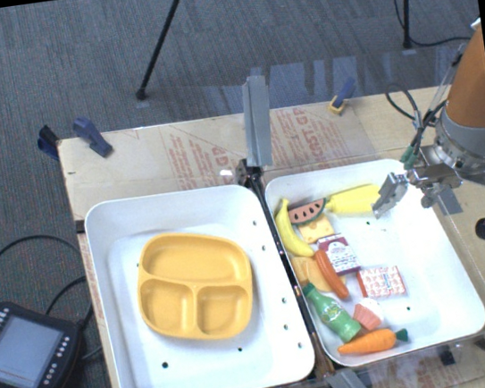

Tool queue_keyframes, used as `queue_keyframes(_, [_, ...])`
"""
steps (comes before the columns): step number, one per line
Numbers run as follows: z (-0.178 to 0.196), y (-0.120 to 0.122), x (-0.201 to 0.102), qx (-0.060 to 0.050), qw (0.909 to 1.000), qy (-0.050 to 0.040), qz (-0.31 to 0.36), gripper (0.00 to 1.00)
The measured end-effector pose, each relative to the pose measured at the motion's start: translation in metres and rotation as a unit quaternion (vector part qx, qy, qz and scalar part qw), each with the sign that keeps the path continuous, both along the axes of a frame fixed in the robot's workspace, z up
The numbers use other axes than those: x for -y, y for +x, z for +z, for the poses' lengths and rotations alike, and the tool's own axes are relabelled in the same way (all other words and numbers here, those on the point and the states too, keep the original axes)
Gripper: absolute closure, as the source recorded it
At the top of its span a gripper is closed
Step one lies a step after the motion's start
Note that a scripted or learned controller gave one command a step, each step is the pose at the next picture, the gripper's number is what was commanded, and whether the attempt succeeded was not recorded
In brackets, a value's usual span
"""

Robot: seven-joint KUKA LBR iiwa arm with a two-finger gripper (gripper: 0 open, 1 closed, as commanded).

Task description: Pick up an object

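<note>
Gripper (pixel 412 193) over far right part of right bin (pixel 438 295), fingers spread, nothing between them (left finger tip just beside right end of a yellow corn-like piece (pixel 352 200)). Arm entering from right, orange band at frame edge. Candidate objects clustered along right bin's left side: banana (pixel 290 231) against left wall, watermelon slice (pixel 307 211) touching it, small red-and-white carton (pixel 337 253) below those, orange sausage-shaped piece (pixel 330 275) just left of carton, green bottle (pixel 331 312) tilted nearer, carrot (pixel 371 342) at near wall, pink-white piece (pixel 366 315) between bottle and carrot, flat red-patterned box (pixel 381 281) toward bin middle. Left bin (pixel 120 342) holding yellow divided plate (pixel 196 284), roughly centred. Teach pendant (pixel 22 352) on floor, far left of bench (cable attached). Blue clamps (pixel 89 136) on bench's far edge.
</note>
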State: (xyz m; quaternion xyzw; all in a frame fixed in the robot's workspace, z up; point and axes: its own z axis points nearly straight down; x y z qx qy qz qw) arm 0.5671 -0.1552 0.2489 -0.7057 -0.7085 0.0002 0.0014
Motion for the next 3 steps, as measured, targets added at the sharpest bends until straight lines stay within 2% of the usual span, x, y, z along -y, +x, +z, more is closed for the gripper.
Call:
queue_keyframes(1, [-0.083, 0.073, 0.022, -0.003, 1.0000, 0.0002, 0.005, 0.00])
queue_keyframes(2, [-0.164, 0.078, 0.049, -0.002, 0.9990, 0.0043, -0.044, 0.00])
queue_keyframes(3, [-0.151, 0.079, 0.051, -0.001, 0.9991, 0.0016, -0.042, 1.00])
